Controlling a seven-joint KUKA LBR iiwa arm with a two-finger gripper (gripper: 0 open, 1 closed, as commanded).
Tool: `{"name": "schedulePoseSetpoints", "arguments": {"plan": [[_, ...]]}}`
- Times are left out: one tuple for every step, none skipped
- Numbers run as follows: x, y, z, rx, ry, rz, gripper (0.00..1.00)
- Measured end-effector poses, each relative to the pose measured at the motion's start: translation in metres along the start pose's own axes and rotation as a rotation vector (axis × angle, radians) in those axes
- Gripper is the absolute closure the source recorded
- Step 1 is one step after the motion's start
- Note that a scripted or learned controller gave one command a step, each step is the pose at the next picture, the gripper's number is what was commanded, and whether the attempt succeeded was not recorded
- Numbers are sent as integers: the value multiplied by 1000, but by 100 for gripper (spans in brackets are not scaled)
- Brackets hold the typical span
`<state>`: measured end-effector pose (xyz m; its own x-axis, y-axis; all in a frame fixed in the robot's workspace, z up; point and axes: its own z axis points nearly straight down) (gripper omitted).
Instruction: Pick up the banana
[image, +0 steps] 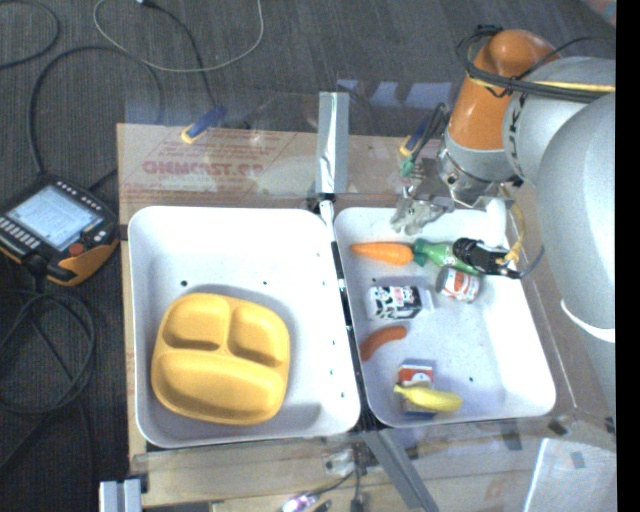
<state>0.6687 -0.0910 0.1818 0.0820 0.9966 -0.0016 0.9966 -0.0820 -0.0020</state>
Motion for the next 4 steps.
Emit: {"name": "schedulePoseSetpoints", "arguments": {"plan": [[0,0,0,1,-1,0,0],[-23,-10,76,-18,-2,-77,0],[-20,-5,84,-7,0,-26,0],[-19,-4,71,-9,2,-28,100]]}}
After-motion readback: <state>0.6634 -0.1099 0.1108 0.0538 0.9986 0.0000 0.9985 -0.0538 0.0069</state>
